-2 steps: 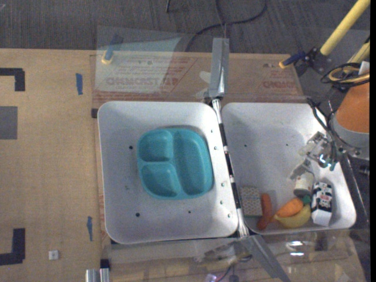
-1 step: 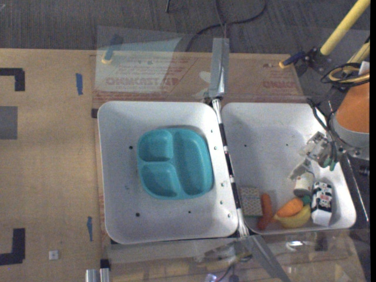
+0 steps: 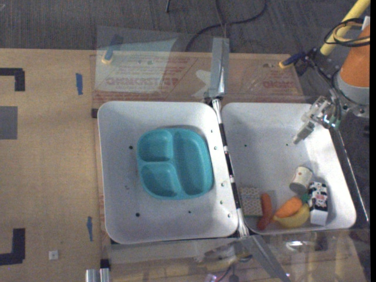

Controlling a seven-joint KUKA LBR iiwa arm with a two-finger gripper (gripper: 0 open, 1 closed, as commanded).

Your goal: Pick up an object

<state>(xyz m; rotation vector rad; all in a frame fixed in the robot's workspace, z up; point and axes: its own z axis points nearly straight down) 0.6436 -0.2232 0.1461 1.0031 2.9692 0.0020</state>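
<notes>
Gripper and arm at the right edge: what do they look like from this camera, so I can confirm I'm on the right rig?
The arm shows an orange band over grey metal. A yellow cable loops beside it, along with darker wiring. The gripper is small, metallic silver-grey, with thin pale fingers.

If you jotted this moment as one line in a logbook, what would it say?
gripper: over right bin's upper right, holding nothing | toys: clustered at lower edge, untouched | left bin: teal tray

The arm [image 3: 357,69] is cut off at the right edge. The end effector [image 3: 311,122] is too blurry to read.
</notes>
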